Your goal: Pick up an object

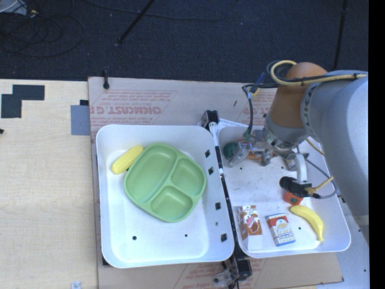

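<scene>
In the right bin [337,236], my gripper [245,152] is low in the far left corner, close to the divider wall. A small dark green object [231,152] lies right beside it on the left, and I cannot tell whether they touch. A small orange piece [265,158] shows just under the wrist. Toward the near side of this bin lie a yellow banana [310,220], a red and white carton [280,229] and a flat printed packet [249,220]. The arm hides the bin's far right part.
The left bin [120,239] holds a green divided plate [165,181] and a yellow corn-like toy [126,159] at its far left. A cardboard sheet [156,104] lies under both bins. The bins' shared walls [220,185] run between them.
</scene>
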You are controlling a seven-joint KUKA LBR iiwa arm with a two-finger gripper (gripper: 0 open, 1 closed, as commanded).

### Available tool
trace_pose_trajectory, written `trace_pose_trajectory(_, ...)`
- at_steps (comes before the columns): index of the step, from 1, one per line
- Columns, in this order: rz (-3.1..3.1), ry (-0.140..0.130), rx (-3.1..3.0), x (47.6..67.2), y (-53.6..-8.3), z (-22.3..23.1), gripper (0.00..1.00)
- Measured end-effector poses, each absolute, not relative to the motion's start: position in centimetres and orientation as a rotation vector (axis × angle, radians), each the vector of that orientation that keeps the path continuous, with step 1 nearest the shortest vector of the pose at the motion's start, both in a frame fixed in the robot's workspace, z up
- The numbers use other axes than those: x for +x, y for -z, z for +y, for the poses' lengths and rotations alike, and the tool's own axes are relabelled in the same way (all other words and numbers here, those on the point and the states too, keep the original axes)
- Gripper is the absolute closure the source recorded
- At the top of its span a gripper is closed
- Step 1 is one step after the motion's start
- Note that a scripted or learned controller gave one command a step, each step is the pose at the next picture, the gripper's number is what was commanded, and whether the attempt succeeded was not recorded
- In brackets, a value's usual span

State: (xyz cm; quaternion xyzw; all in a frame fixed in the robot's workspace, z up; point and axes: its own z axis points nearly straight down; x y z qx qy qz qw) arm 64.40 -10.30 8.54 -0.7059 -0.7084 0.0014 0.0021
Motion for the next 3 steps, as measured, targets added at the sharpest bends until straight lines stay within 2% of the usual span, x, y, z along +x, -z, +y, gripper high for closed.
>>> trace_pose_trajectory(1,-2.221,-0.005,-2.217,64.4,-8.6,-8.3,0.0)
trace_pose_trajectory(2,-2.221,-0.005,-2.218,64.4,-17.8,-9.8,0.0)
trace_pose_trajectory(3,-2.219,-0.006,-2.218,64.4,-11.7,-8.7,0.0)
